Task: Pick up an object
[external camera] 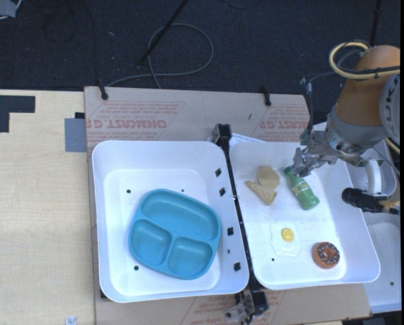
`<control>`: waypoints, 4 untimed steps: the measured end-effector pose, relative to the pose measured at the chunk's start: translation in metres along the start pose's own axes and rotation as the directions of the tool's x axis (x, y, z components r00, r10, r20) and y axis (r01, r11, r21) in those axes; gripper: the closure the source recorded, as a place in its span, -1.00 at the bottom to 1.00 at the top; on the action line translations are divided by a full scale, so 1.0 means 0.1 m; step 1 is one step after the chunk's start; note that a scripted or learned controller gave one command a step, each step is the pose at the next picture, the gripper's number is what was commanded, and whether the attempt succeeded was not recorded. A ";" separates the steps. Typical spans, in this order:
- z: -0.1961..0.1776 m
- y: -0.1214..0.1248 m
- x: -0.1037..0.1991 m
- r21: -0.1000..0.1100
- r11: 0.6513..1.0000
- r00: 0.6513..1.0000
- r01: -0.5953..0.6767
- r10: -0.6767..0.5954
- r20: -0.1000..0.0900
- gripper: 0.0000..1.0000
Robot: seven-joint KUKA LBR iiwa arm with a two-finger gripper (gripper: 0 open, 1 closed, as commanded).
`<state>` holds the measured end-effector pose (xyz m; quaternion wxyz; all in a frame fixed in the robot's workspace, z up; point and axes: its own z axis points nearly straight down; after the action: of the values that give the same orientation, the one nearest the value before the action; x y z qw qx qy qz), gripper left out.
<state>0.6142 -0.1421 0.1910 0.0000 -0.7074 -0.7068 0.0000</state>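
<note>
White glossy right bin (351,263) holds a green bottle (302,191), metal fingers (298,169) clasping its neck.

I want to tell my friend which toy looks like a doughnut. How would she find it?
Look in the right white bin, at the corner nearest the camera. The small round brown doughnut toy with sprinkles lies there, right of the white fried-egg toy with a yellow yolk. It alone is a dark ring.

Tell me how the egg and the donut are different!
The egg is white with a yellow middle; the donut is brown with a dark hole. The egg has a wavy edge; the donut is a round ring. The egg looks wider than the donut. Both lie in the right bin, near its front.
</note>
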 end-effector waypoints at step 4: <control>-0.50 -0.14 1.03 0.005 1.000 1.000 0.004 -0.004 -0.001 1.00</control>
<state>0.6000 -0.0395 0.2414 0.0022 -0.7061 -0.7081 0.0012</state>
